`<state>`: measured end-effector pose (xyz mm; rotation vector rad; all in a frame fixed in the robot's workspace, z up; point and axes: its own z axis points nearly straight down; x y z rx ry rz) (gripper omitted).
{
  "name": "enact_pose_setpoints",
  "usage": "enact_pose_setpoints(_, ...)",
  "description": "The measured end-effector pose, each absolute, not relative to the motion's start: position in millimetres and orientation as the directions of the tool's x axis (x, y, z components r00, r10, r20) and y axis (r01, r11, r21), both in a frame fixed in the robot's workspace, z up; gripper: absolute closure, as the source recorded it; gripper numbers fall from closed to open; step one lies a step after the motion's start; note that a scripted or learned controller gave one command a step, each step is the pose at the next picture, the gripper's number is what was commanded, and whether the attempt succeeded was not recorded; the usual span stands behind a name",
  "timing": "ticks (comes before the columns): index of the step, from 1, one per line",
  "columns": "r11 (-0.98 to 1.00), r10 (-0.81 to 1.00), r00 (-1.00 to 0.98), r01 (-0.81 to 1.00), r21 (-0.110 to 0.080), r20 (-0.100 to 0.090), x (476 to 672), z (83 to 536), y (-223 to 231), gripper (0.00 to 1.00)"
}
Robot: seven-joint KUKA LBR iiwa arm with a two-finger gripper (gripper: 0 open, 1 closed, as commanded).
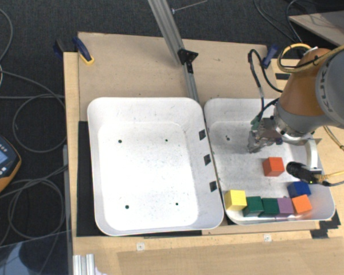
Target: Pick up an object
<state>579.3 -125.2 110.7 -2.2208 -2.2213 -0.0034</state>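
Note:
My gripper (255, 144) hangs over the middle of the right bin (229, 114), pointing down at bare floor. An orange-red block (273, 166) lies a little to its right and nearer the front, apart from the gripper. Along the bin's front wall sit a yellow block (236, 199), two green blocks (253, 205) (270, 206), a purple block (285, 205) and an orange block (301, 204). A blue block (298, 189) rests just behind the orange one. I see nothing held by the gripper.
The left bin (103, 119) stands beside the right one, with a raised divide between them. A slanted metal rail (172, 33) runs from the back down to that divide. The arm's orange band (301, 90) looms over the right bin's back right corner.

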Motion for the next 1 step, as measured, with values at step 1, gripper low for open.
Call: enact_pose_setpoints(1, 0.001, 1.0, -0.001, 1.0, 0.005, 0.0, 578.3, 154.3, -123.6, 1.0)
